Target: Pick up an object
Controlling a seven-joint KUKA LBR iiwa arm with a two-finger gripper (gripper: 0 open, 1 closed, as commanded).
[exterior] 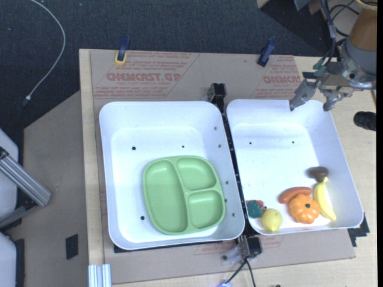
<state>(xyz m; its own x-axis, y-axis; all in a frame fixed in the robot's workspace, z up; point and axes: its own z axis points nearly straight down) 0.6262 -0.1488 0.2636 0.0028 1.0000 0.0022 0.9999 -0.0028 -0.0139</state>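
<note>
Gripper (313, 103) sits over the far right corner of the right bin (281, 130), at its back rim. Two fingers spread apart, pointing down, nothing between them. Arm (362, 40) enters from upper right.

Candidate objects all cluster at the near end of the right bin, well apart from the gripper: banana (324, 200), yellow, curved, lying along the right wall; orange pumpkin-shaped piece (304, 210) touching the banana's left side; reddish sausage-shaped piece (294, 193) just behind the pumpkin; small brown item (317, 173) at the banana's far tip, shape unclear; lemon (271, 219) near the front rim; small teal and red item (255, 207) just left of the lemon, too small to identify. Bare white floor of the bin lies between gripper and this cluster.

Left bin (119, 130) holds a pale green divided plate (182, 194), three compartments, rounded corners, smooth plastic look. Both bins glossy white, shallow, rounded corners, black clip (216, 91) at the seam between them.

Bins rest on a brown board (179, 70) printed in red, "CHEMCAST GP" legible, repeated. Blue clamp (266, 52) and yellow-blue clamp (122, 49) on the board's far edge. Dark carpet (149, 11) beyond.
</note>
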